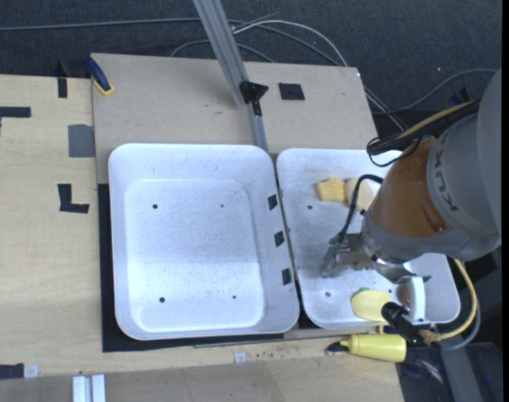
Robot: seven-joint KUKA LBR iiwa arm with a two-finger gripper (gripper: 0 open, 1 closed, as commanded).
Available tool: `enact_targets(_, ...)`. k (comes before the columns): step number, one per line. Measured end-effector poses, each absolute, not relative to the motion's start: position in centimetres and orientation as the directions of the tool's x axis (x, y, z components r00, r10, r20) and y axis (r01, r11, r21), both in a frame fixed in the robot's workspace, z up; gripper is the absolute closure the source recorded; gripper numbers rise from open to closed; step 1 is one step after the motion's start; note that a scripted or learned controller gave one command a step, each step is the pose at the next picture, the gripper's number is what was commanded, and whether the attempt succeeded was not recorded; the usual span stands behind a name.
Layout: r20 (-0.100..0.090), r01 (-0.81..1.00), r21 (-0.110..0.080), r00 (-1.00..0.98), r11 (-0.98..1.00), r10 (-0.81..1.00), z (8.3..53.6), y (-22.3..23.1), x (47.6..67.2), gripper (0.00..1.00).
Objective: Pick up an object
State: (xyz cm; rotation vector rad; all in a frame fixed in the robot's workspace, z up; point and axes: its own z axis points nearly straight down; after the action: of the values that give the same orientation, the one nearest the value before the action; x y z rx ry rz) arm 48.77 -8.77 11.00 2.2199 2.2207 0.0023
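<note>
Gripper [334,258] is seen low in the right bin [309,224]; its finger state cannot be told. Yellow objects [331,191] are partly hidden by the arm [430,199].

My arm [443,191] cut off at right edge, covers part of right bin [309,224]; pale block [365,193] half hidden behind it.

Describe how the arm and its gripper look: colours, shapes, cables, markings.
The arm is a bulky, rounded grey body with a broad orange band above the wrist and part of a dark printed lettering on the grey shell. A thin black cable loops down along the orange section. The gripper is small, dark and metallic, with greenish bits of wiring near it.
</note>
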Motion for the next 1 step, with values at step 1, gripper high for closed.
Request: enact_targets(1, 0.000, 1.000, 0.001, 0.000, 0.000, 1.000, 11.93, -8.77, 48.74, 1.00)
